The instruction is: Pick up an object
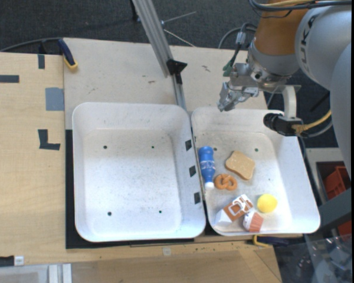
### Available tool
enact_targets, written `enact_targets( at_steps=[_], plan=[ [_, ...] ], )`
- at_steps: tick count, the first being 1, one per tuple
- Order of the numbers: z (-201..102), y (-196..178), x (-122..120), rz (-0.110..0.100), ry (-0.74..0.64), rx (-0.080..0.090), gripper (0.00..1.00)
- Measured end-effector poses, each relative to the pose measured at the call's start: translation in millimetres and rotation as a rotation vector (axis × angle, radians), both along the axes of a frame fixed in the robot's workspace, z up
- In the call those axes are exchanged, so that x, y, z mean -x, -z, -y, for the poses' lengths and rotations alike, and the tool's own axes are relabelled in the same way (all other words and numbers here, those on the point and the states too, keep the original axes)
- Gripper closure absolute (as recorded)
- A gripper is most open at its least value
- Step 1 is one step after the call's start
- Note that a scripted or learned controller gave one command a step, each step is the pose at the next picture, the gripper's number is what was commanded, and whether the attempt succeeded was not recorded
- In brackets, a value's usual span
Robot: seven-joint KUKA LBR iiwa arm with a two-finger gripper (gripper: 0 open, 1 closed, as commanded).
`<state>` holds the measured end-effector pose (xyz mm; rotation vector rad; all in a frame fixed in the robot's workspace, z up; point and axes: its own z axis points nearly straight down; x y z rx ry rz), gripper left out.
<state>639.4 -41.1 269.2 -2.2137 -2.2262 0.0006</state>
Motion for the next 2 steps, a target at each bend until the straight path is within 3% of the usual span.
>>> enact_targets(
  at_steps=[2],
  plan=[
    [-96.2,22.4,40.2,-0.003,0.0,0.001,1.0]
  ],
)
